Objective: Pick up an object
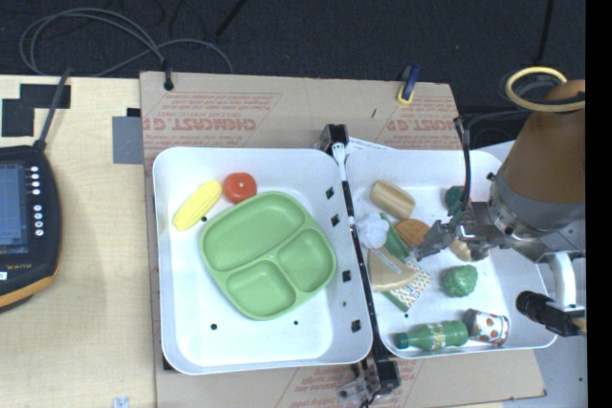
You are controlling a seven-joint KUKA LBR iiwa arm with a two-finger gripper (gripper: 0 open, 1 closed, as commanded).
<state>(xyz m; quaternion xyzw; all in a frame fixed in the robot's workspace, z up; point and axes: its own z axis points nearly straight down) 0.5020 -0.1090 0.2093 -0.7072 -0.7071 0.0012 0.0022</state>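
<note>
- Dark floor with loose cables lies behind the counter, whose pale top carries a sheet of printed cardboard under two shallow white bins.
- On the counter's left edge sits a black handheld controller with a screen and an orange rim.
- In the left bin a green divided plate takes up the middle; a yellow corn cob and a small red tomato-like piece lie just beside its upper left rim, close to each other.
- In the right bin toy foods are crowded together: a tan bread roll near the top, a wedge-shaped sandwich piece by the divider, a green leafy lump, and a green bottle lying on its side along the near wall, with a red-and-white spotted piece just beside its end.
- From the right, the grey arm with its orange band reaches over the right bin.
- Low over the clutter between the bread roll and the green leafy lump sits the pincer, its dark tip near an orange-brown piece; how far it is open, and whether it has hold of anything, I cannot tell.
</note>
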